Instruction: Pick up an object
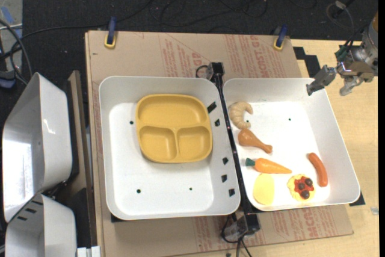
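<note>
Fingers [332, 83] of mine hang spread wide with nothing between them, above the far right corner of the right bin [337, 129]. Inside that bin, the croissant [241, 112], drumstick [254, 141], carrot [270, 166] and sausage [318, 168] lie well apart from my fingers.

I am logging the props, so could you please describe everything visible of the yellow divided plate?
The yellow divided plate is a rounded-rectangle tray, apparently matte plastic, with three compartments: one long one along the far side and two smaller ones nearer the camera. It lies flat, right side up, in the left bin, toward the far side, with nothing on it.
</note>
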Tool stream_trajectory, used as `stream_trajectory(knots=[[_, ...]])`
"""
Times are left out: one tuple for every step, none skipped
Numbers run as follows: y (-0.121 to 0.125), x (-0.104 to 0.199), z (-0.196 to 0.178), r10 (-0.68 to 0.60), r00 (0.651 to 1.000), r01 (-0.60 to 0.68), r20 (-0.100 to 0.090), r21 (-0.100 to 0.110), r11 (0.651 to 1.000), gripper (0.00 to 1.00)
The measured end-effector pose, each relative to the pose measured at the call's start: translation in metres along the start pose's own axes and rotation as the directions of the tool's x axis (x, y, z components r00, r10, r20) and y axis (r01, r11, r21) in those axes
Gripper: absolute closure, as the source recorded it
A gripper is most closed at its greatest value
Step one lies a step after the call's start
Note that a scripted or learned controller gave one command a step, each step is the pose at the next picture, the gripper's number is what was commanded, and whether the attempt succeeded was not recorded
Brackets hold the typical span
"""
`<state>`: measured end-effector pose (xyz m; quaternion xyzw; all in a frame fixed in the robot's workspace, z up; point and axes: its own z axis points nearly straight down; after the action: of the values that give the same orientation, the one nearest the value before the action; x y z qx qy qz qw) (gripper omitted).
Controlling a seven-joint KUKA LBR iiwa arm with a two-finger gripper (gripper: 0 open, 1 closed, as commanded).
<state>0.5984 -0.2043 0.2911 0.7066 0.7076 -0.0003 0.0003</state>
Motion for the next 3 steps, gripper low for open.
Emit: stream_trajectory(knots=[[-0.009,0.007,0.053,0.002,1.0,-0.002,-0.002,0.004,1.0,0.0],[-0.018,0.001,0.107,0.004,1.0,-0.004,-0.002,0.005,1.0,0.0],[-0.01,-0.002,0.155,0.002,1.0,-0.002,-0.001,0.004,1.0,0.0]])
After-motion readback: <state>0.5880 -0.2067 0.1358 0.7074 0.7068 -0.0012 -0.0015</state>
